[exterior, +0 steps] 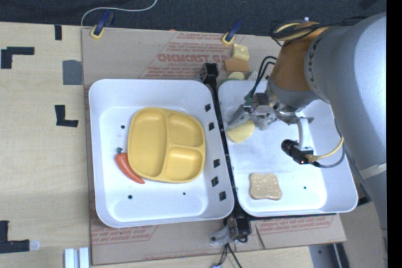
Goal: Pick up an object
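Your gripper [242, 117] sits low over the left part of the right bin [339, 198], fingers pointing toward the divider between the bins. Whether it is clenched or released, you cannot tell; the wrist hardware blocks the tips. A pale yellow round object [241, 132] lies touching or just under the gripper end, close to the right bin's left wall; a grasp on it is not visible. Your arm [352, 72] comes in from the right, orange band [292, 69] above the wrist, black cable looping beside it. In the same bin, a tan bread-slice piece [265, 186] lies flat near the front, well apart from the gripper. The left bin [107, 198] holds a yellow divided plate [167, 144], three compartments, with an orange carrot [129, 167] touching its lower left rim. Behind the bins, on the cardboard, a small tan block [237, 61] sits near a blue clip [232, 31].
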`<state>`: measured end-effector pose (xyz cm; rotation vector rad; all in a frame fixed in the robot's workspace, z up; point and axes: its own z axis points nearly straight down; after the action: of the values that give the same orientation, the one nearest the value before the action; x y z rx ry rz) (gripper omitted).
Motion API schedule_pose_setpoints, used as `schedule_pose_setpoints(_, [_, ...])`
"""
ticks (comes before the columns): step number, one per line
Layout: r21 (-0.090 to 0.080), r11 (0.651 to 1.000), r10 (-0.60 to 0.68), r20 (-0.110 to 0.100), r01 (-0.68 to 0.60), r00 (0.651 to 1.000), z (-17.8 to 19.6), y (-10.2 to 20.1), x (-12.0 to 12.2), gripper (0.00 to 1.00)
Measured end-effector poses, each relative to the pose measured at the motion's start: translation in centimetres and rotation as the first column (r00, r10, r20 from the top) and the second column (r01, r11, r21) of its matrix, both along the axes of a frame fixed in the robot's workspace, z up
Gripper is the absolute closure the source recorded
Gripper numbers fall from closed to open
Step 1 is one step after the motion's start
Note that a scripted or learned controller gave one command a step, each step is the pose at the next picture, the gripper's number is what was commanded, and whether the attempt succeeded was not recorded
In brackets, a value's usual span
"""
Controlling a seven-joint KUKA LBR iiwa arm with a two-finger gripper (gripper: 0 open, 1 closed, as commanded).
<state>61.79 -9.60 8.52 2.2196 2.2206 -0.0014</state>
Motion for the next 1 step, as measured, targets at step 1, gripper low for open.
schedule_pose_setpoints(1, [0.002, 1.0, 0.001, 0.0, -0.001, 1.0, -0.05, -0.18, 1.94, 0.0])
